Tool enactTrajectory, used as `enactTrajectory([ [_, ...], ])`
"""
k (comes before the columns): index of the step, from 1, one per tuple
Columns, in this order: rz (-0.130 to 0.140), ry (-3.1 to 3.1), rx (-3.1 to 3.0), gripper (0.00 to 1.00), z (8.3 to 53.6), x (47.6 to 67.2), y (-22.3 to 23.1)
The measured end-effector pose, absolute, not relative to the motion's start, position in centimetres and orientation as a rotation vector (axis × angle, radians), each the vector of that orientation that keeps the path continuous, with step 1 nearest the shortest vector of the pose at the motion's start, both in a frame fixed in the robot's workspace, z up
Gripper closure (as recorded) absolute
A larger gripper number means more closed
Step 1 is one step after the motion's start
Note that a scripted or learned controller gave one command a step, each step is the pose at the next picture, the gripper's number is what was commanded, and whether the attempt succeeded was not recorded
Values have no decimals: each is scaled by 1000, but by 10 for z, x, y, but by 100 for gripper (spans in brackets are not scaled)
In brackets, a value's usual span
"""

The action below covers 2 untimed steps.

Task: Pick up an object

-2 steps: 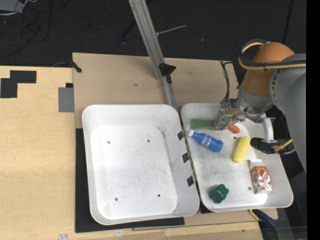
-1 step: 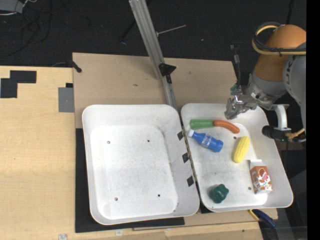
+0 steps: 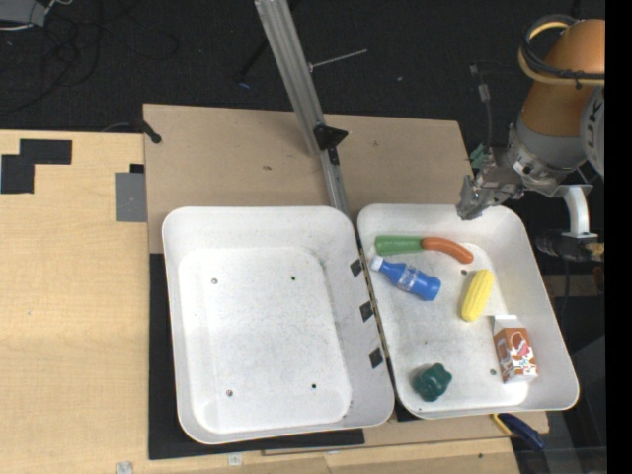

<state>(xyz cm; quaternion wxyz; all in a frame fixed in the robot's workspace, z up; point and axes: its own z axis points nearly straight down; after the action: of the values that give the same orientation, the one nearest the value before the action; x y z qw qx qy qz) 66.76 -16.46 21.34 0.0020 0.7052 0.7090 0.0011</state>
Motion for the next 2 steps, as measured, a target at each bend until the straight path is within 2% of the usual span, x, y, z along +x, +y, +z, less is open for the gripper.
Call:
enactTrajectory([
  [2, -2, 2230, 2220, 100, 202, 662, -60],
])
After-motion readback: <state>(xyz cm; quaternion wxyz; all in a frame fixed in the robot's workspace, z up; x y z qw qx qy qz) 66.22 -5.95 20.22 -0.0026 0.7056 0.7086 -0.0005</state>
